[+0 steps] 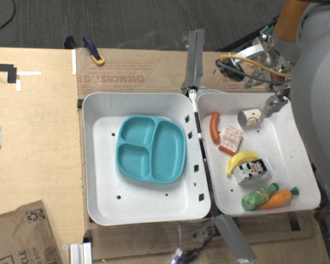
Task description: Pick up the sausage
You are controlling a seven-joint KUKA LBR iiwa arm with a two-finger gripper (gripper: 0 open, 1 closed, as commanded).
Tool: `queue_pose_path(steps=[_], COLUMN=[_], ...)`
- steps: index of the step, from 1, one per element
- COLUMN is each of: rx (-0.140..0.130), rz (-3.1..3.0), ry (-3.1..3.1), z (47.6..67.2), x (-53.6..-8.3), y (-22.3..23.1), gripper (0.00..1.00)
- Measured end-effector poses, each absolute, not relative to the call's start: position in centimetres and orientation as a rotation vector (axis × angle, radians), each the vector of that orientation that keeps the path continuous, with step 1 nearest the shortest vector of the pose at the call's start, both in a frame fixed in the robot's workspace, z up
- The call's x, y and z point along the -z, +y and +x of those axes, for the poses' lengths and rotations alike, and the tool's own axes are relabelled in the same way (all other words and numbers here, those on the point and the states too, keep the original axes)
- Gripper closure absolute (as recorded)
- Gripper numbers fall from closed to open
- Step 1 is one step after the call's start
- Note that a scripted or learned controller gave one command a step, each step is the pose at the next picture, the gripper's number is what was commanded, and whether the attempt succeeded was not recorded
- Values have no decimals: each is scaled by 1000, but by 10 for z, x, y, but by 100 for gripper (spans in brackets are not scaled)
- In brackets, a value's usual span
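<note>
Starting at the frame's bottom right: carrot and green bottle lie touching at the right bin's near edge. Above them a small black-and-white carton sits against the banana. Next up, a red-and-white packet, with the sausage just left of it, lying lengthwise near the bin's left wall. A small can is near the gripper at upper right; claw state: can't tell, nothing visibly gripped. Left bin holds a teal divided plate.
</note>
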State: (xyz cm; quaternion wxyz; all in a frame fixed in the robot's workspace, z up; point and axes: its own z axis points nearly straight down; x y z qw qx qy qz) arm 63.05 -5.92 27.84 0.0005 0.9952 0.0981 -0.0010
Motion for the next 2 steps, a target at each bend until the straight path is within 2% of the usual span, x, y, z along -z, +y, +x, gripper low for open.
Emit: queue_pose_path(steps=[1, 2], rx=[7, 7], rz=[3122, 3126], ry=[354, 311], z=[641, 606], x=[-190, -190], y=[-2, 23], gripper=[0, 0])
